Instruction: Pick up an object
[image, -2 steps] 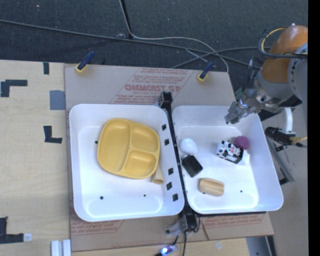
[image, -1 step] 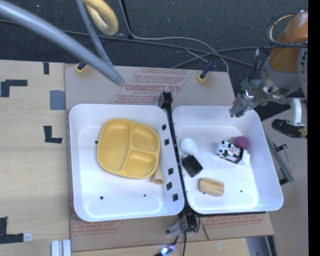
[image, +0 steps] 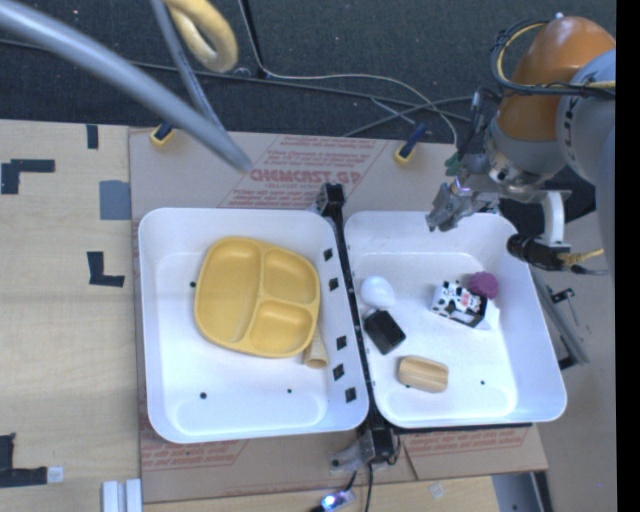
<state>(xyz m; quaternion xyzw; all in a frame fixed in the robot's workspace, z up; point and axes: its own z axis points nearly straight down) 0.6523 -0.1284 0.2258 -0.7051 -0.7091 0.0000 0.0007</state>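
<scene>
The grey arm with its orange band reaches in from the right, and its two-finger gripper (image: 446, 214) hangs above the far edge of the right-hand shallow white bin (image: 530, 385), with nothing between its fingers; whether those fingers stand apart or together cannot be told at this size. The candidates for picking all lie on the bin floor: a small black-and-white patterned block (image: 459, 302) touching a purple rounded piece (image: 484, 284) beside it, a tan bread-shaped lump (image: 423, 374) nearer the front, a black rectangular block (image: 383, 330) and a white rounded object (image: 377, 291) close to the divider. The left-hand white bin (image: 170, 390) holds a yellow plastic divided plate (image: 257, 297) with a small tan cone-like piece (image: 316, 352) at its edge. By the look of it the pick is not yet made: nothing is lifted, and the gripper is well apart from every object, so the descent, closing and lift are all left to do.
</scene>
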